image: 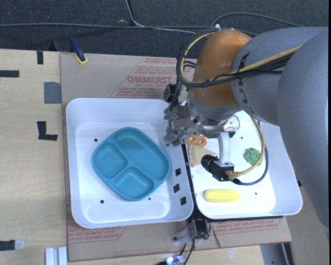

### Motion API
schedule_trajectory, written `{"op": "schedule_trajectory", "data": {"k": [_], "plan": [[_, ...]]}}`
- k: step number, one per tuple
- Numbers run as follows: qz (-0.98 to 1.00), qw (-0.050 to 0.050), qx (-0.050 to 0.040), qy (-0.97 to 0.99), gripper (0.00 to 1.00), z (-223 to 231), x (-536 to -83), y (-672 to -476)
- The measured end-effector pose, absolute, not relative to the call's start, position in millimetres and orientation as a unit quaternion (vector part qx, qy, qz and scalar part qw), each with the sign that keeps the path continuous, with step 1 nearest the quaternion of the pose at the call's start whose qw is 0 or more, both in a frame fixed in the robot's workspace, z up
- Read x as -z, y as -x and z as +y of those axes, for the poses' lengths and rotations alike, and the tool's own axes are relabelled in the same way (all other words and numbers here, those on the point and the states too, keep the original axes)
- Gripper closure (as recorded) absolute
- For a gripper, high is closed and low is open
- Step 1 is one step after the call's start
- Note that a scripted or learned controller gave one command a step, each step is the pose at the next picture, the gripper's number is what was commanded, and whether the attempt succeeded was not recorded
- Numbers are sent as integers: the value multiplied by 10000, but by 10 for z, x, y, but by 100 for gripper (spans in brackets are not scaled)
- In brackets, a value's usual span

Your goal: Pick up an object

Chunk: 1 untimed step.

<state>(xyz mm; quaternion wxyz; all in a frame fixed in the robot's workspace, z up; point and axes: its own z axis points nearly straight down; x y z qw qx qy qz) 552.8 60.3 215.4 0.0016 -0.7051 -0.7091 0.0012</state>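
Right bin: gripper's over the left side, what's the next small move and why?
Probably a short straight descent. The gripper sits low over the right bin, at the tan food piece near the divider; the corn cob and green broccoli-like piece lie apart. Nothing is visibly held, and the arm hides the fingers.

arm (276,87) hides right bin's (284,200) far half; gripper fingers unclear.

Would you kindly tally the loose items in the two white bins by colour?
Blue: 1, divided plate
Yellow: 1, corn cob
Green: 1, small leafy piece
Tan: 1, piece under the pincer, partly hidden
Total: 4
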Motion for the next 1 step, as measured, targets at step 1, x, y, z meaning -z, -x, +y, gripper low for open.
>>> {"op": "schedule_trajectory", "data": {"k": [1], "plan": [[-7079,7,-10,7063,0,576,-2158,-5536]]}}
